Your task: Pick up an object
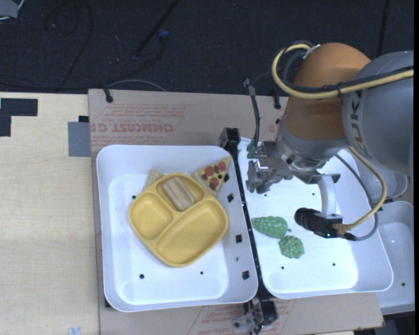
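My gripper [260, 179] hangs over the upper left corner of the right bin [377, 271], close to the wall between the two bins. Nothing shows under it but bare white floor. Two green bumpy toy pieces lie lower down in that bin: a larger one [270, 225] and a smaller round one [291, 246], touching or nearly so. They sit below and slightly right of the gripper, apart from it. The arm's orange band [328, 82] and grey wrist hide the bin's upper right part.
The left bin [119, 271] holds a yellow divided plate [195, 236] with a tan bread-like piece [177, 192] in one compartment. A toy pizza slice [214, 174] lies at that bin's upper right. A black part on a white bracket [315, 221] hangs from the arm beside the green pieces.
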{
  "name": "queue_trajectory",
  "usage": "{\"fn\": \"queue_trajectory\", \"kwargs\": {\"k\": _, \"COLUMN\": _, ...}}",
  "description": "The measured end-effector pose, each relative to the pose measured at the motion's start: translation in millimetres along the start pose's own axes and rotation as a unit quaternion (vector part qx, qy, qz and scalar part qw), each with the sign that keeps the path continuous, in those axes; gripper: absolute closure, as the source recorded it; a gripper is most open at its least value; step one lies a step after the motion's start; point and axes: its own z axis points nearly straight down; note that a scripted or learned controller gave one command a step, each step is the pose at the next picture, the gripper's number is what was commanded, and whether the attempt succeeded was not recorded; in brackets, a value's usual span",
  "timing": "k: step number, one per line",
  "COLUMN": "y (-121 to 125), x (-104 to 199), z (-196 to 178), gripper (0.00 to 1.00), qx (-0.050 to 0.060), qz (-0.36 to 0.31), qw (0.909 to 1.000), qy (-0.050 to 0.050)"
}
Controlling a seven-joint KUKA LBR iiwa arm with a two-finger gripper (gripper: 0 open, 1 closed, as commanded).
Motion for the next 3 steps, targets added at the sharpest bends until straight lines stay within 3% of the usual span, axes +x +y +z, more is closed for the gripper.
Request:
{"fn": "queue_trajectory", "kwargs": {"k": 2, "y": -38, "x": 83, "z": 22, "gripper": 1.00, "qx": 0.001, "qz": 0.000, "qw": 1.0000, "qy": 0.000}}
{"fn": "queue_trajectory", "kwargs": {"k": 3, "y": -37, "x": 81, "z": 22, "gripper": 0.00, "qx": 0.000, "qz": 0.002, "qw": 1.0000, "qy": -0.001}}
